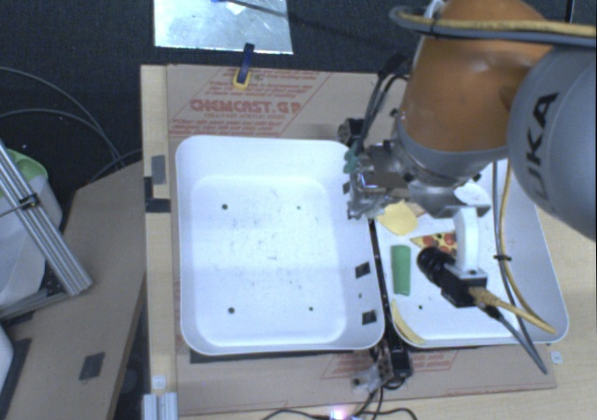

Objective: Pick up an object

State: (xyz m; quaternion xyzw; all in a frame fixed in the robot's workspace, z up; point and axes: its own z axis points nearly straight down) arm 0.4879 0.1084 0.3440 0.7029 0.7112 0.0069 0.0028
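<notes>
Gripper point(368, 189) is hanging over the left edge of the right bin point(541, 269); can't tell if it's apart or together. Green stick point(400, 270) is lying in that bin, near the gripper, just below a yellow piece point(401, 218).

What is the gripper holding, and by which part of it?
It cannot be told: the grey and orange arm hides the underside of the gripper. The green rectangular block lies apart.

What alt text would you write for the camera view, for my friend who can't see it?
A grey and orange robot arm reaches from the right over the right white bin, its gripper near that bin's left edge. A green stick and a yellow piece lie in it; the left bin sits alongside.
</notes>
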